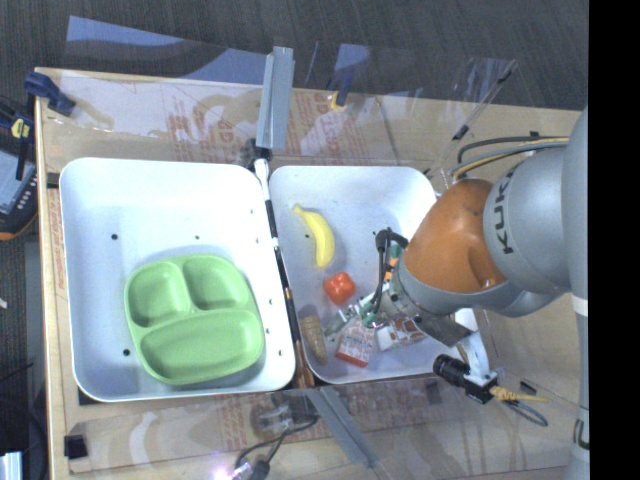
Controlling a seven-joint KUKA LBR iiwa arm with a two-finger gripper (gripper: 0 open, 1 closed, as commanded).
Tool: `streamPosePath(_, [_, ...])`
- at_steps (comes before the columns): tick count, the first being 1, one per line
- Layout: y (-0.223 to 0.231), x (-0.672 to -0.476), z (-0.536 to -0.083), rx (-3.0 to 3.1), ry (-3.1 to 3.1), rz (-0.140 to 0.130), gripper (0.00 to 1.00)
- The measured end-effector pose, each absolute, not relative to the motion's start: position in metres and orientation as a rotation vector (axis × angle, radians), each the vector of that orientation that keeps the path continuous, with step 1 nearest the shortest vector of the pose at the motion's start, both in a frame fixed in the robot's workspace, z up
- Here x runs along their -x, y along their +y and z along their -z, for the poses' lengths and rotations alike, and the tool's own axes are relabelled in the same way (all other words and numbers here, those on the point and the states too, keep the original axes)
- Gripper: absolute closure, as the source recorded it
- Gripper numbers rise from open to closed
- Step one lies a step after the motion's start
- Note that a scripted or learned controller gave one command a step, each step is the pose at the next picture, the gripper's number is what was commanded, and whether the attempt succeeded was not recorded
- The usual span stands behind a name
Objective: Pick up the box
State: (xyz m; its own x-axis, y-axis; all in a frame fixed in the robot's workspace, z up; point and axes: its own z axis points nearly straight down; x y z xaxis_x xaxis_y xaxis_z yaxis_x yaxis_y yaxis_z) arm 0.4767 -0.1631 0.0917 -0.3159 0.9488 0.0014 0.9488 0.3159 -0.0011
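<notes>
Down in the right bin (420, 183), near its front edge, is where the gripper (372, 313) has ended up, hanging off the grey arm (530, 228) with its big orange band (455, 243) coming in from the right. Honestly can't tell how the gripper stands from this angle; the wrist and a tangle of metal and wires cover most of it, so no idea whether it's got anything.

The box (353, 346) is just below the gripper, toward the front wall of the bin. It's a small white and red carton lying kind of tilted, with another bit of red and white packaging (392, 336) right next to it on the arm side, partly under the wrist. Whether the gripper is touching the box, I can't make out.

Just to the left of the gripper there's a small red fruit (340, 287), tomato looking. Further up and left from it is a banana (318, 234), lying apart from everything else. Down and left of the gripper, against the bin's left wall, sits a brownish lumpy thing (313, 334) I can't identify.

Way off to the left, in the other bin (90, 198), there's a green divided plate (193, 318) with three compartments.
</notes>
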Motion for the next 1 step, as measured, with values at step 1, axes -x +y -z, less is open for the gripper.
streamPosePath(1, [-0.1633, -0.4783, -0.1019, 1.83, -2.554, 0.0, 1.0])
